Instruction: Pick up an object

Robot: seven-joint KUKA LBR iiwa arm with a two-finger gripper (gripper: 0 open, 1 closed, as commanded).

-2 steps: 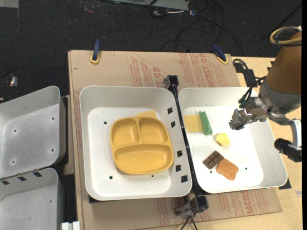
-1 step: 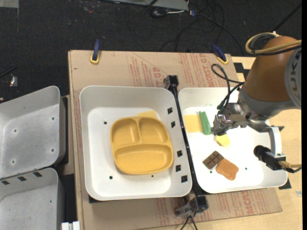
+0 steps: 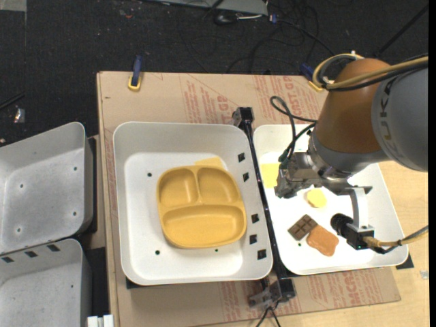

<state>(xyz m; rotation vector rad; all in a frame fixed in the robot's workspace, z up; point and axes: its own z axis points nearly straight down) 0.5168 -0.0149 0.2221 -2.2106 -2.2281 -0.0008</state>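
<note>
Cardboard-topped bench (image 3: 177, 90) is carrying two bins — a yellow tray (image 3: 201, 206) is filling the left bin (image 3: 129, 203). Gripper (image 3: 294, 184) is hovering over the right bin (image 3: 392, 203), crowding a yellow piece (image 3: 315, 197), brown block (image 3: 303, 227) and orange piece (image 3: 322, 240) near the front edge.

bright even overhead light, sharp focus, soft shadows
</note>
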